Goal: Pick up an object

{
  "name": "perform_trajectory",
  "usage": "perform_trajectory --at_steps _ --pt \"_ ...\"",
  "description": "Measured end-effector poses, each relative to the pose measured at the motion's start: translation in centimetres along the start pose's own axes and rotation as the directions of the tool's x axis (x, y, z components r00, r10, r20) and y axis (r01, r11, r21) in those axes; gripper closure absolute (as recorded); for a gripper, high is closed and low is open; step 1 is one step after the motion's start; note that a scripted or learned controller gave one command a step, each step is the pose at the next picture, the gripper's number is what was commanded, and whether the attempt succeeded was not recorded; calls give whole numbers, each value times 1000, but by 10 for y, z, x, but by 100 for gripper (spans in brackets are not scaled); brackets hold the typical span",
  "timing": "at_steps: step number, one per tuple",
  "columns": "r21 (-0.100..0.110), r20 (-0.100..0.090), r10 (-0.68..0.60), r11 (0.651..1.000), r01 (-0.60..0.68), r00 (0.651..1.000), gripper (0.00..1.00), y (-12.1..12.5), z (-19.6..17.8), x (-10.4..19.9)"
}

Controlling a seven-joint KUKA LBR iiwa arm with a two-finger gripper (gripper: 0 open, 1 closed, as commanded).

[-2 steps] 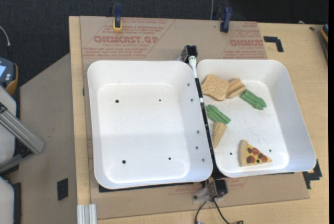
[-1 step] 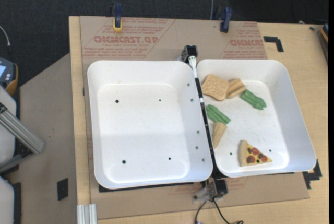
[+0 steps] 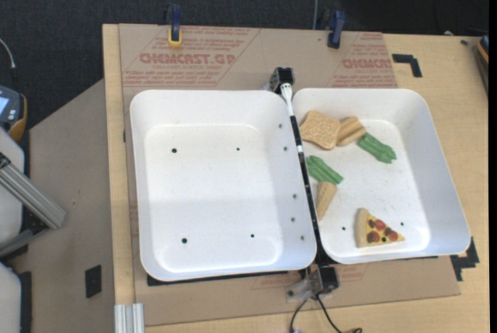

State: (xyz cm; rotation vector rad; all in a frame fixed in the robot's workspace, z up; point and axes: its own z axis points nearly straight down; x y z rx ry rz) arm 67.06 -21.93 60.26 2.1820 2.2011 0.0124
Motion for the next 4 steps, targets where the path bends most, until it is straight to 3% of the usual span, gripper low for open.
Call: perform_trajectory --at_steps 4 --pt "-22 13 -6 1000 6 1000 100 4 -44 2"
